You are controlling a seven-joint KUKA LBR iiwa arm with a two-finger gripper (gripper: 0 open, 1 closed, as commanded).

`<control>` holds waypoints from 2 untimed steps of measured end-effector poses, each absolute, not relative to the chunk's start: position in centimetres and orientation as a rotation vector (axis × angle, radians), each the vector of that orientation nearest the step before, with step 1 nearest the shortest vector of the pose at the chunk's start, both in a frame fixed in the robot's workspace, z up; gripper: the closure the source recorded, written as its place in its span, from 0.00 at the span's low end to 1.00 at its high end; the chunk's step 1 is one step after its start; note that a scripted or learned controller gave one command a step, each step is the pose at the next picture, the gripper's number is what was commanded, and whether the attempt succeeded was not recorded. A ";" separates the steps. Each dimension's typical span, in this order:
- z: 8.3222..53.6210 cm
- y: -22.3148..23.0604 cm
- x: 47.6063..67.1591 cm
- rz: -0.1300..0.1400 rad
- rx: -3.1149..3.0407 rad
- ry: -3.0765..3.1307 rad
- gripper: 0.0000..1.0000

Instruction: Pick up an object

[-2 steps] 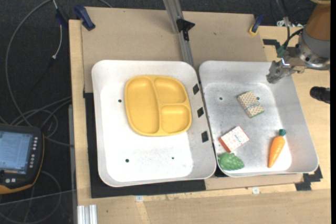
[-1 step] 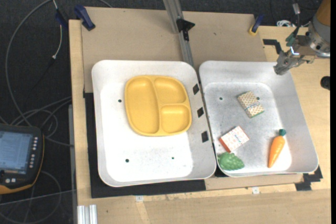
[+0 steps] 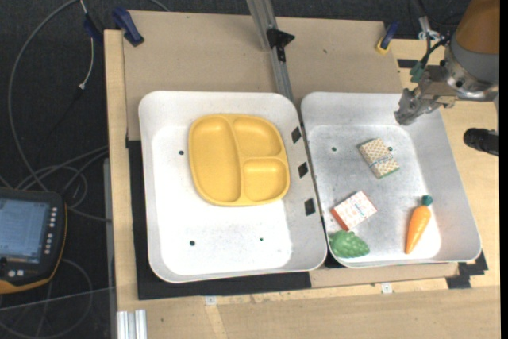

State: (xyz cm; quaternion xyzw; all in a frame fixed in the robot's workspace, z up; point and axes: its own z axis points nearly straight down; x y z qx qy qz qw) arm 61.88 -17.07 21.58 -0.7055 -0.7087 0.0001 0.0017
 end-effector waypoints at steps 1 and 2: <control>22.4 -13.1 60.0 -0.001 -2.213 -2.224 1.00; 22.3 -8.7 57.3 0.001 -2.213 -2.223 1.00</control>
